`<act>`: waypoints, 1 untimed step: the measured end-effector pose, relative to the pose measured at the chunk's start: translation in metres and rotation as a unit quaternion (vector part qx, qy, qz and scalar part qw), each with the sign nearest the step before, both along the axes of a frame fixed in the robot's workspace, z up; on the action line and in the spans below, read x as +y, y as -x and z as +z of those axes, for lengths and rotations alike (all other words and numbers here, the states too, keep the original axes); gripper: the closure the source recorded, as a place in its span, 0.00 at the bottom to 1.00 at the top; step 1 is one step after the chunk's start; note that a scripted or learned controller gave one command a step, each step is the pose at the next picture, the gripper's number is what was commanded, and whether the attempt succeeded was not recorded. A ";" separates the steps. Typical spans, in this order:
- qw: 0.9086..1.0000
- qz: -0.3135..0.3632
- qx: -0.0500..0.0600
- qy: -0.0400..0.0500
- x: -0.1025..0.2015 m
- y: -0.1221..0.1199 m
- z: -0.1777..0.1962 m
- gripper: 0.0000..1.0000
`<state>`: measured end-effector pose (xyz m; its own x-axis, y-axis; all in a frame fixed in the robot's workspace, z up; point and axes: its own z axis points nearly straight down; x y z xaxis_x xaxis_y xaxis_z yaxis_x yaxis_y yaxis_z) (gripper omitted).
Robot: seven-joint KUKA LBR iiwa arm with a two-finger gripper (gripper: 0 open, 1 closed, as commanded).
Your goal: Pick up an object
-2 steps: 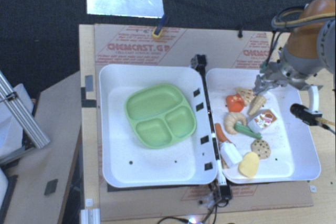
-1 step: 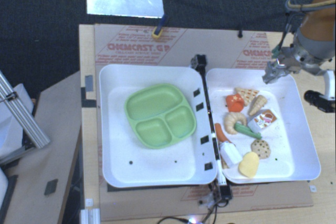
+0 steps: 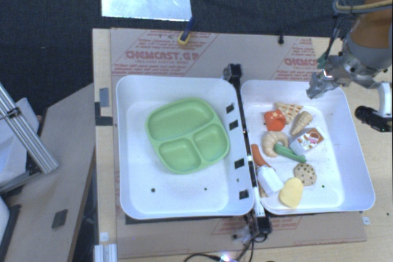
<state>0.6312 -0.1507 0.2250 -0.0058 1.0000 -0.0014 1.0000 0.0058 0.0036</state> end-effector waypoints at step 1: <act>1.000 0.000 0.002 -0.001 0.029 0.031 0.005 1.00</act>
